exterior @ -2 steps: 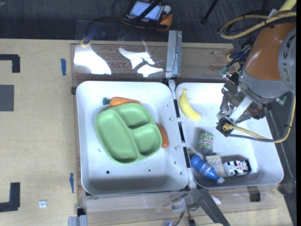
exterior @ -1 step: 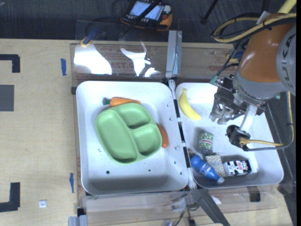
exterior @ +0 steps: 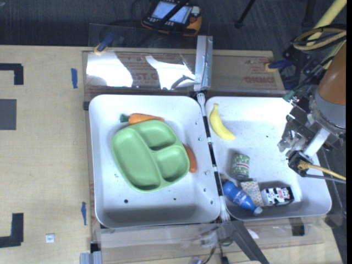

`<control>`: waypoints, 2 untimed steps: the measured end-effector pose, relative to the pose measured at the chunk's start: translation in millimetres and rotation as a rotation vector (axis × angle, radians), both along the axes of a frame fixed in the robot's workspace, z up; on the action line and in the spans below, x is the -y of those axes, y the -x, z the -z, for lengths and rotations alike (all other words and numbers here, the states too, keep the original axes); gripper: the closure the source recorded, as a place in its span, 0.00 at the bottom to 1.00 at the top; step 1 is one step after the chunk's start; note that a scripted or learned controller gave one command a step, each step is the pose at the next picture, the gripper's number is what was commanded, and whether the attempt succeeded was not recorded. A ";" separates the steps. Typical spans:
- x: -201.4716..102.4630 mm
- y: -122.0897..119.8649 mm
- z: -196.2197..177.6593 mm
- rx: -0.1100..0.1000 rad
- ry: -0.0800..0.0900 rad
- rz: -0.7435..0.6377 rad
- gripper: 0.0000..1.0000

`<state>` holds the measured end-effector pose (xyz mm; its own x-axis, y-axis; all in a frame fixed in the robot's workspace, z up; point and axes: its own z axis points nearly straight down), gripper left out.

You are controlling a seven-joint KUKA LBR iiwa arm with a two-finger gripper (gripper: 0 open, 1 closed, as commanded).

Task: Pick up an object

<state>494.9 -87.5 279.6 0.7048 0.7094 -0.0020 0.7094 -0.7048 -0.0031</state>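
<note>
The tool (exterior: 290, 138) hangs over the right bin's (exterior: 258, 114) outer side, above bare white floor, with nothing visibly in it; open or closed, I cannot tell. The banana (exterior: 220, 124), smooth and curved, lies alone near the divider, probably the easiest pick. A small can (exterior: 240, 165), blue bottle (exterior: 240, 197) and boxy carton (exterior: 276, 195) crowd the front. A glossy green plate (exterior: 149, 154) half covers a carrot (exterior: 144, 117) in the left bin (exterior: 104, 109).

Banana (exterior: 220, 124), can (exterior: 240, 165), bottle (exterior: 240, 197), perhaps carton (exterior: 276, 195), right bin (exterior: 258, 128)
</note>
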 end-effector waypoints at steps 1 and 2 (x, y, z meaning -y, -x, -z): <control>-0.1 0.0 0.0 0.000 0.000 0.000 0.00; -16.8 -74.2 95.8 0.000 -0.001 -0.126 0.00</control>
<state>569.1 -70.6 183.8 0.6101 0.7923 -0.0011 0.7923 -0.6101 -0.0040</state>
